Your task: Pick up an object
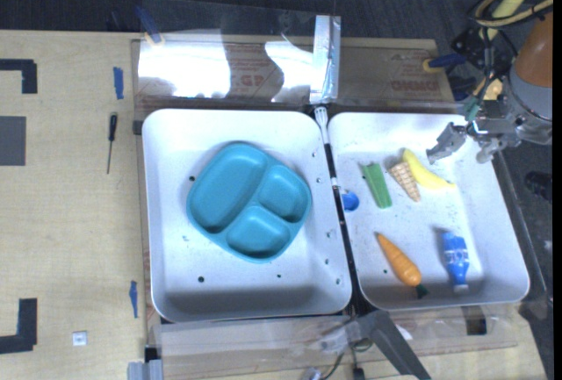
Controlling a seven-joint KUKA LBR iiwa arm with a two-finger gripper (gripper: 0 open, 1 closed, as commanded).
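The right bin (pixel 492 282) holds several small objects. There is a yellow banana (pixel 427 174), a corn cob (pixel 406 180), a green block (pixel 378 184), a small blue ball (pixel 349 202), an orange carrot (pixel 399 260) and a blue bottle (pixel 455 259). My gripper (pixel 463 147) hangs over the bin's far right part, just up and right of the banana. Its fingers stand apart and nothing is between them.
The left bin (pixel 167 273) holds a blue divided plate (pixel 250 199). A clear plastic wall (pixel 263 62) stands behind the bins. Cables and the arm's orange band (pixel 536 62) are at the right edge. A screwdriver (pixel 111 141) lies on the wooden bench at left.
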